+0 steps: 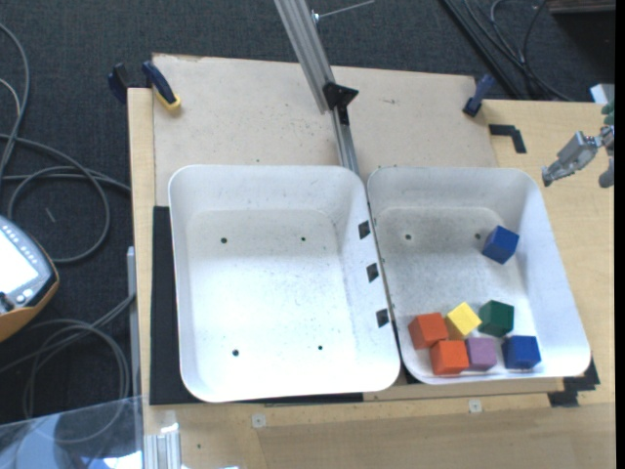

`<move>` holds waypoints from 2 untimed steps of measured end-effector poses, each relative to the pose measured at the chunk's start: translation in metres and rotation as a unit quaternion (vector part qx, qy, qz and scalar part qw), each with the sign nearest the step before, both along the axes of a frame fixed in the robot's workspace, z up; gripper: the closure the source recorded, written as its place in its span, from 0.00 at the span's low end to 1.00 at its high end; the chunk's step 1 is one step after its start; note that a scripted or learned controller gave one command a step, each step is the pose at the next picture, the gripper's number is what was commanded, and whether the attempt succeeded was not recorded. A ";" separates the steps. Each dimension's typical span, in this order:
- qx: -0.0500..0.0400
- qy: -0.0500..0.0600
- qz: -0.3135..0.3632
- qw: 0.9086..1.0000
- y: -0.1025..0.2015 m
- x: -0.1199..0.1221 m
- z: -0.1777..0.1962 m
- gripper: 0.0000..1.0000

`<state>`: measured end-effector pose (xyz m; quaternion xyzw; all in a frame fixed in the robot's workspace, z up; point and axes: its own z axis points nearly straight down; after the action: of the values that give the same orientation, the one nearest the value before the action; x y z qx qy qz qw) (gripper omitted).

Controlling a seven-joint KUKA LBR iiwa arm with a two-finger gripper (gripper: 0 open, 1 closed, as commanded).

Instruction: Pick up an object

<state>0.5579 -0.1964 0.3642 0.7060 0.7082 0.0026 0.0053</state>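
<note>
The right bin [547, 262] holds several small cubes. A blue cube [500, 244] lies alone near its far right wall. The others cluster at the near edge: an orange cube [427, 329], a second orange cube [449, 357], a yellow cube [464, 319], a green cube [497, 318], a purple cube [482, 352] and a second blue cube [522, 352]. My gripper [574, 156] pokes in at the right edge, above the bench beyond the right bin's far right corner, well clear of every cube. Nothing is seen in its grasp.
The left bin [186, 262] sits beside the right one, with small black clips [371, 272] along the shared wall. A metal pole [308, 42] slants over the back of the bench. Blue clamps [477, 96] sit at the board's corners. Cables lie on the dark floor.
</note>
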 end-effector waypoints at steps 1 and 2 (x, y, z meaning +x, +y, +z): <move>0.000 0.003 0.000 1.000 0.000 0.000 0.007 1.00; 0.003 0.008 0.000 1.000 0.007 0.097 -0.125 1.00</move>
<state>0.6553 -0.1893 0.2396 0.7061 0.7081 -0.0012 -0.0025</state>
